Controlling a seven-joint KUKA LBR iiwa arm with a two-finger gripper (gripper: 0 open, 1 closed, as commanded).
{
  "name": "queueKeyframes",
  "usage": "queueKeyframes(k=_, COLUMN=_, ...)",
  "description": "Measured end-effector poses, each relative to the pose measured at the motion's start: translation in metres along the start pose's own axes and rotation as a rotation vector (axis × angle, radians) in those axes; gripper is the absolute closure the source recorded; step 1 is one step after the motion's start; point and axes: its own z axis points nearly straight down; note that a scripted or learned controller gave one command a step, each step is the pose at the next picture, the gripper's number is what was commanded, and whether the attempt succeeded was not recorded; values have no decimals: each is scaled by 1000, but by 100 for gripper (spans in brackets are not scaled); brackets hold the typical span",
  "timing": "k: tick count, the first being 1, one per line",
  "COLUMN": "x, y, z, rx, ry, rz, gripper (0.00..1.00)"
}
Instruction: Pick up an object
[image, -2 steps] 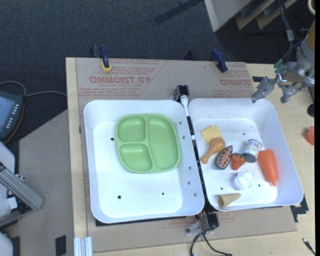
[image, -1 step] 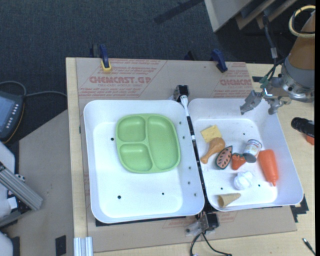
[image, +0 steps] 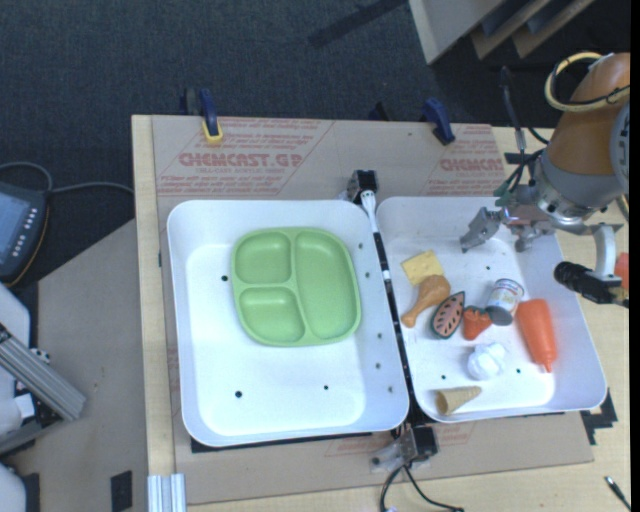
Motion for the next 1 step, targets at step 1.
queueKeyframes(k=1, x=8, y=-2, z=61, rx=-2, ry=0, rz=-1, gripper=0)
